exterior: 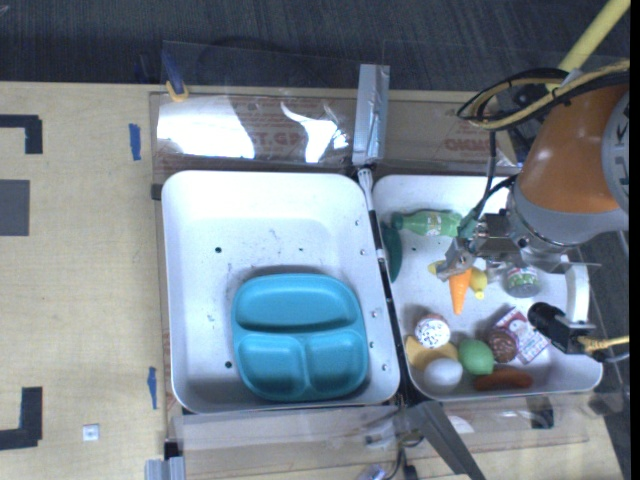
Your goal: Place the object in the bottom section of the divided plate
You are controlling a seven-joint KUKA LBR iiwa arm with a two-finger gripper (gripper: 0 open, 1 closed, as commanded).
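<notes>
1. Carrot (459, 290) in right bin (585, 373), upper middle; long axis near vertical in the camera view, tip pointing toward the bin's near edge.
2. Hand (464, 259) sits over the carrot's top end; whether it is clenched or released cannot be told.
3. Blue divided plate (298, 336) lies in left bin (190, 268), well apart from the carrot.
4. Egg (443, 372) and green lime (477, 356) lie near the right bin's front edge.
</notes>
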